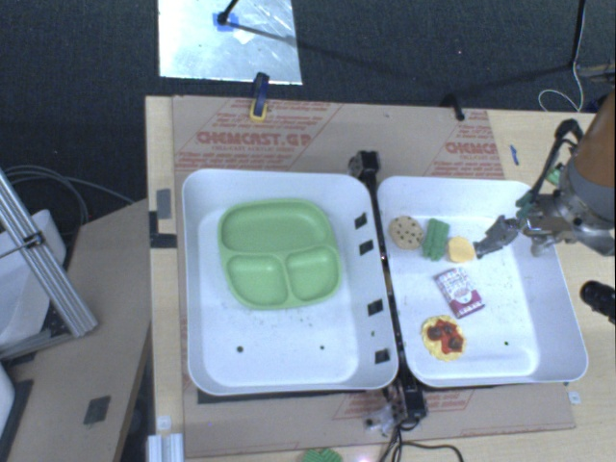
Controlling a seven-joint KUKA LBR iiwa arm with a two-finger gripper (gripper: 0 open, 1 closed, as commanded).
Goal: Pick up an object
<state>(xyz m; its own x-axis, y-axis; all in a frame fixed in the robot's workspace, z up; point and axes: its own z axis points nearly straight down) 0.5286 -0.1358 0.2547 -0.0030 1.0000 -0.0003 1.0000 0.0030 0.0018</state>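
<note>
In the right bin (553, 349) lie several small items: a round chocolate-chip cookie (406, 231), a green ridged piece (436, 240), a small yellow piece (462, 249), a purple and red packet (458, 292) and a yellow disc with a red topping (443, 337). My gripper (486, 243) reaches in from the right. It hangs low over the bin, its tip just right of the yellow piece. I see nothing held in it.
The left bin (207, 354) holds a green divided plate (279, 253). A black divider with clips (377, 287) runs between the two bins. The grey arm (589, 200) stands over the right bin's right rim. Cardboard (318, 133) lies under both bins.
</note>
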